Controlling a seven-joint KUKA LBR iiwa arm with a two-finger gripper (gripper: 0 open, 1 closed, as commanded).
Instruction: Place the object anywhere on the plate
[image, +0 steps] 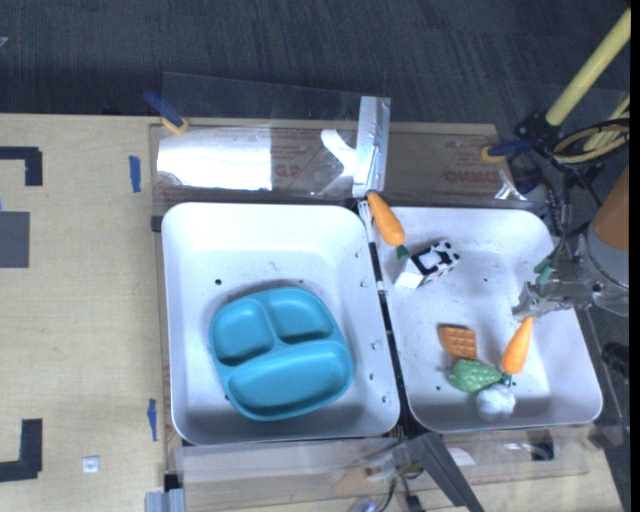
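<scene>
While the arm reaches in over the far side of the right bin (570, 395), the tool (535, 305) hangs low above that bin's floor, and I cannot tell from this slant how it stands. An orange carrot (517, 346) lies tilted directly under the tool, its upper end touching or just below the tip; whether it is gripped cannot be told. Beside the carrot's lower end, away from the arm, sits a green leafy toy (472, 376), with a small white object (495, 402) touching it on the near side. A waffle-patterned orange piece (459, 341) rests just beyond the green toy. Farther from the tool, toward the bins' shared wall, lies a black-and-white toy (432, 260), and a second carrot (385, 222) leans on that wall. The blue divided plate (281, 351) sits in the left bin (200, 240), well apart from the tool, on the wooden counter (70, 300).
</scene>
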